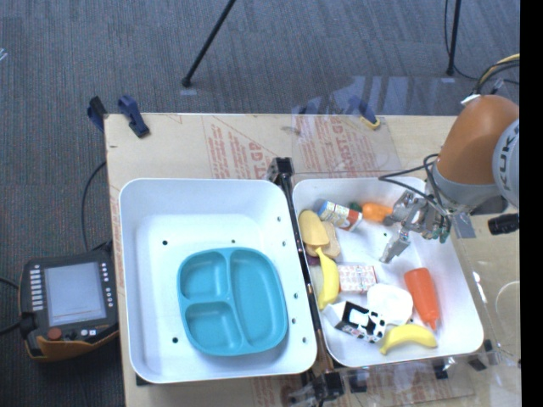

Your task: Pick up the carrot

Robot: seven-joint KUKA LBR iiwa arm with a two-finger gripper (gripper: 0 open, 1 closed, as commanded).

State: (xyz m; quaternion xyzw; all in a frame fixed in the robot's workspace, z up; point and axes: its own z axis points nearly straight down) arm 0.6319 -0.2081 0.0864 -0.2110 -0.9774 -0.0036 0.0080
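Approaching the carrot [376, 211] in the right bin [472, 312].
Gripper [395, 253], fingers parted and holding nothing, hangs just near-right of it; next move likely needs a shift far-left, then descent.

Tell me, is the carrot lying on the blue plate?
No, the carrot lies in the right bin, beside the gripper, not on the blue plate.

Grey arm [475, 176], orange band, metal pincer [405, 231].

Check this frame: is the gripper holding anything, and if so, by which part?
Nothing is held. The gripper hangs over the right bin with no object between its fingers; the carrot lies just left of it on the bin floor.
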